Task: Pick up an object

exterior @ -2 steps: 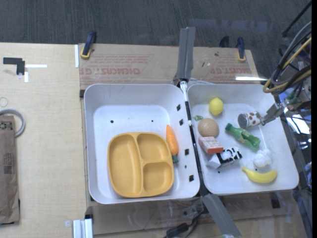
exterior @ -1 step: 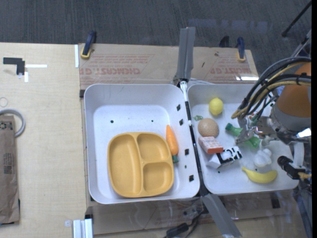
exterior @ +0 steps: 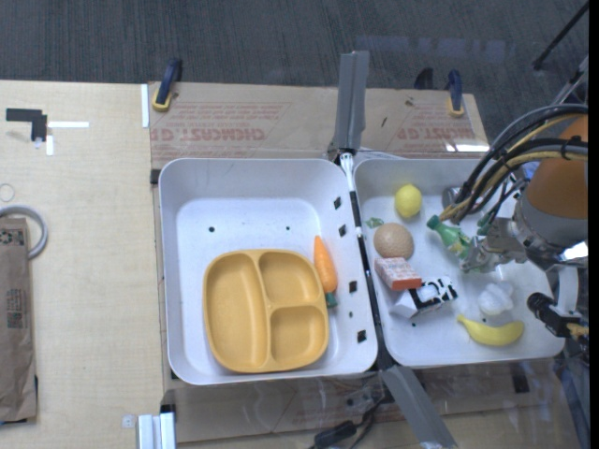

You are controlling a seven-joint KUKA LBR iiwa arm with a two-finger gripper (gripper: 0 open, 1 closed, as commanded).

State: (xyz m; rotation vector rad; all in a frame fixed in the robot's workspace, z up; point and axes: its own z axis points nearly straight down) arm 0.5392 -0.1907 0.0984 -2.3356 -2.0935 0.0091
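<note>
We cannot tell how the gripper [exterior: 482, 255] stands; it sits low in the right bin [exterior: 524, 349], wrapped in cables. Taking the gripper as our landmark: a green object [exterior: 447, 232] lies just beside it on the left, a crumpled clear wrapper [exterior: 494, 299] just below it, and a banana [exterior: 490, 330] below that. Farther left we see a black-and-white box [exterior: 432, 295], a red-and-white carton [exterior: 398, 273] with unreadable print, a brown egg-shaped object [exterior: 394, 241] and a lemon [exterior: 408, 200]. Well left, the left bin [exterior: 178, 251] holds a yellow divided plate [exterior: 266, 309] and a carrot [exterior: 324, 263]. The cardboard [exterior: 243, 120] behind reads "CHEMCAST GP", upside down.
</note>
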